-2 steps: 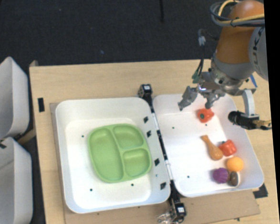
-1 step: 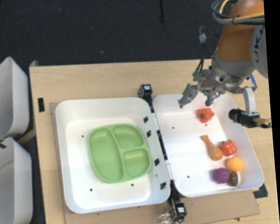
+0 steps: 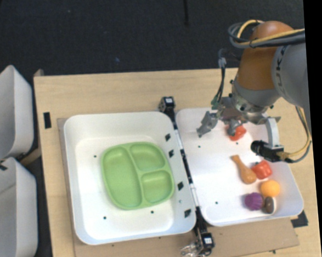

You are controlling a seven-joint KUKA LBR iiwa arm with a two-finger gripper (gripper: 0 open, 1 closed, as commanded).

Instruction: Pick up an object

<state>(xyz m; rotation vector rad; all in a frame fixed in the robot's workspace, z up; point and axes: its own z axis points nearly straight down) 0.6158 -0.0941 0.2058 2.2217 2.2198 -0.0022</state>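
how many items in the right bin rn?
6 visible: red piece under the gripper, tan gourd, red block, orange ball, purple piece, brown piece. The arm may hide more.

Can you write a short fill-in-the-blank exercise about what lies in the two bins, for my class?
1. The green divided plate lies in the ____ bin.
2. The plate has ____ compartments.
3. The purple object lies in the ____ bin.
4. The small object under the gripper is ____ in colour.

Missing words: left; three; right; red
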